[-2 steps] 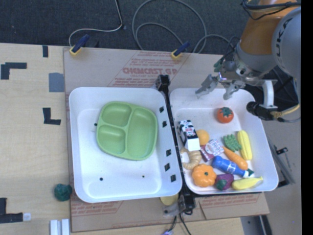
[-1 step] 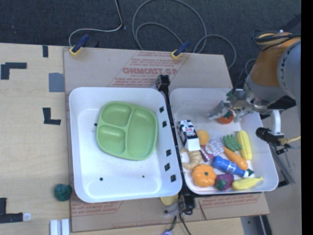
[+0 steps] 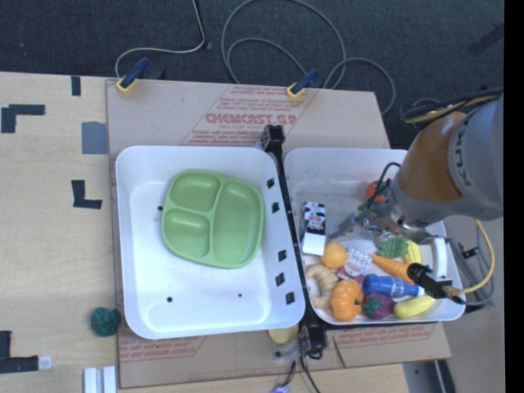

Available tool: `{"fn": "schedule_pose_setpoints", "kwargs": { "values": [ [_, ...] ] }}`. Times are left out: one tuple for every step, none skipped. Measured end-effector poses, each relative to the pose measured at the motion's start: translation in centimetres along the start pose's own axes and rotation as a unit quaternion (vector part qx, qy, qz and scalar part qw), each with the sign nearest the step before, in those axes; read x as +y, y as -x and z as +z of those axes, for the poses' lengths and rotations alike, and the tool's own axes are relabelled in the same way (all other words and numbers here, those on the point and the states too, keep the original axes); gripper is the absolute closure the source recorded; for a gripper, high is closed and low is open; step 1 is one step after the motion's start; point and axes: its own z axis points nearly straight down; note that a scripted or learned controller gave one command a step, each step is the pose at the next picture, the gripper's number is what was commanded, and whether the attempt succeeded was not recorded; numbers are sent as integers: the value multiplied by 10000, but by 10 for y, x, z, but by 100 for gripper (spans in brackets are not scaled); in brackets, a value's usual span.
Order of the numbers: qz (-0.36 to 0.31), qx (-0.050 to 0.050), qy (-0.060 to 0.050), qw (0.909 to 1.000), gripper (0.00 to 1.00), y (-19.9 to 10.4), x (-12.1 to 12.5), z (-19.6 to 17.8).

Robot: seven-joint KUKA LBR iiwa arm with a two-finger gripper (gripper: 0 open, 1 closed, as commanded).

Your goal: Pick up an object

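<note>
The right bin [image 3: 344, 166] holds a heap of toy food along its near side: an orange fruit [image 3: 333, 255], a small orange pumpkin [image 3: 346, 298], a carrot [image 3: 393, 266], a blue piece [image 3: 387, 286], a yellow banana [image 3: 413, 305], a purple piece [image 3: 377, 306] and a green leafy piece [image 3: 394, 246]. A black-and-white carton [image 3: 314, 215] and a white block [image 3: 313, 242] lie by the bin's left wall. My gripper [image 3: 366, 219] hangs low over the bin's middle right, just above the heap, under the grey arm with its orange band [image 3: 430, 166].
A green divided plate [image 3: 213, 218] lies in the left bin [image 3: 135, 301]. A black divider [image 3: 282, 211] runs between the bins. A dark green ball [image 3: 105, 321] sits on the bench at the lower left. Cables loop over the dark floor behind.
</note>
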Motion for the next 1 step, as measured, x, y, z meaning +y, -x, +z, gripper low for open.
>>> {"fn": "schedule_pose_setpoints", "kwargs": {
  "values": [
    [-13,5,10,10000,0,37,67,-3]
  ]
}}
